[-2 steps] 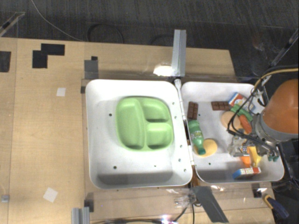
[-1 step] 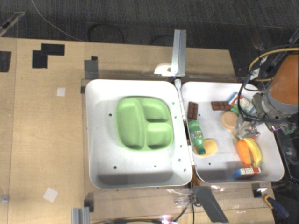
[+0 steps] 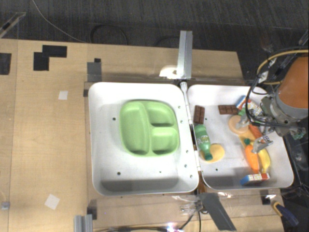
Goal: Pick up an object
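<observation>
The right bin (image 3: pixel 227 170) holds several small items. My gripper (image 3: pixel 259 142) hangs low over its right side, just above an orange carrot (image 3: pixel 251 160) and a yellow banana (image 3: pixel 264 161) lying side by side. The wrist and cables hide what lies directly under them. A green bottle (image 3: pixel 203 142) lies by the bin's left wall, with a yellow disc (image 3: pixel 218 152) beside it. Two brown chocolate bars (image 3: pixel 199 113) (image 3: pixel 228 109) rest near the back. A tan disc (image 3: pixel 236 124) sits left of the gripper. A red, white and blue box (image 3: pixel 254 179) lies at the front right.
The left bin (image 3: pixel 99 129) holds a green divided plate (image 3: pixel 148 127). A metal post (image 3: pixel 185 52) rises behind the wall between the bins. The arm's orange band (image 3: pixel 295 83) and cable loops (image 3: pixel 263 71) stand over the right bin's far right corner.
</observation>
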Available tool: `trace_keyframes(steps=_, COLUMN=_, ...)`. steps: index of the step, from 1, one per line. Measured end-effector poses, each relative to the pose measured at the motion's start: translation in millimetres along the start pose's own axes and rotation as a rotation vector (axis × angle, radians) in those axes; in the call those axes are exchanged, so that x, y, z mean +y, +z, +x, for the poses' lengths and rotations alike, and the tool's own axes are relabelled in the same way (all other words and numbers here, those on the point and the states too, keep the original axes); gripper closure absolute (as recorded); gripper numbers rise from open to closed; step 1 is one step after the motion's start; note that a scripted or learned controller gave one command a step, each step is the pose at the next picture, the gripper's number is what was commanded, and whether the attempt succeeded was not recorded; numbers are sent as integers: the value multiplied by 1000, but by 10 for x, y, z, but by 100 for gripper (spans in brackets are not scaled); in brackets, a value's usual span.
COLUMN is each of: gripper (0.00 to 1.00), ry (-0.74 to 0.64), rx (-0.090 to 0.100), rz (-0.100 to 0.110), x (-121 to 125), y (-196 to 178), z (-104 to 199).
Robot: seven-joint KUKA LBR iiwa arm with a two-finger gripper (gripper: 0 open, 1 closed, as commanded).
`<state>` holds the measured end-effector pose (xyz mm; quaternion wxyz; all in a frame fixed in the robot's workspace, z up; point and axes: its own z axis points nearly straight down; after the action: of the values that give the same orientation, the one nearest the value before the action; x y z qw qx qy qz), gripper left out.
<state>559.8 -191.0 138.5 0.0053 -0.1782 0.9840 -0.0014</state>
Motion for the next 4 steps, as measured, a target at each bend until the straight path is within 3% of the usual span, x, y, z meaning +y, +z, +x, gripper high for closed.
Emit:
trace_keyframes(steps=1, gripper=0, ry=62, rx=-5, rz=4, x=-2, y=481, z=401)
trace_keyframes(steps=2, gripper=100, ry=56, rx=-20, rz=12, x=-9, y=333, z=343)
trace_keyframes(steps=3, gripper=0, ry=55, rx=-20, rz=11, x=-9, y=336, z=345)
trace_keyframes(steps=4, gripper=0, ry=70, rx=-7, rz=5, x=51, y=477, z=533)
